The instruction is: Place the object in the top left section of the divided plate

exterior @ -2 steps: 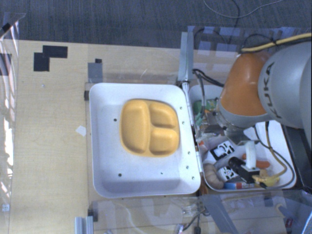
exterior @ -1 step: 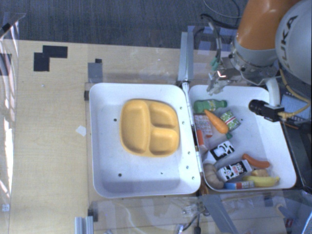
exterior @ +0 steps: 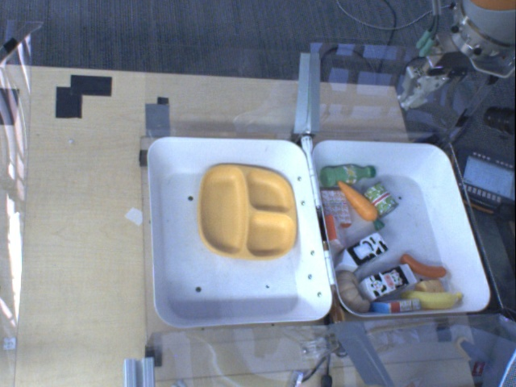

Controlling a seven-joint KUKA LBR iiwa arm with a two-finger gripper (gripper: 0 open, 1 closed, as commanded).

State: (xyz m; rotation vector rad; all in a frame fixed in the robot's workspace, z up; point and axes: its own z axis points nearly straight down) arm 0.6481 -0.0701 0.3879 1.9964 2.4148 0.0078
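A yellow divided plate (exterior: 246, 210) lies in the left bin (exterior: 173, 240); its three sections hold nothing. The right bin (exterior: 439, 184) holds toy food: a green bottle (exterior: 348, 173), an orange carrot (exterior: 358, 201), a small green packet (exterior: 380, 197), two black-and-white cartons (exterior: 368, 249) (exterior: 388, 280), a red sausage (exterior: 422, 266) and a yellow banana (exterior: 435, 300). My gripper (exterior: 416, 83) hangs high at the top right, beyond the far edge of the right bin, away from every object.
A metal rail (exterior: 305, 95) runs back from the wall between the bins. Black tape marks (exterior: 79, 93) sit on the wooden bench at far left. A cable loop (exterior: 367, 6) lies on the floor behind the bins.
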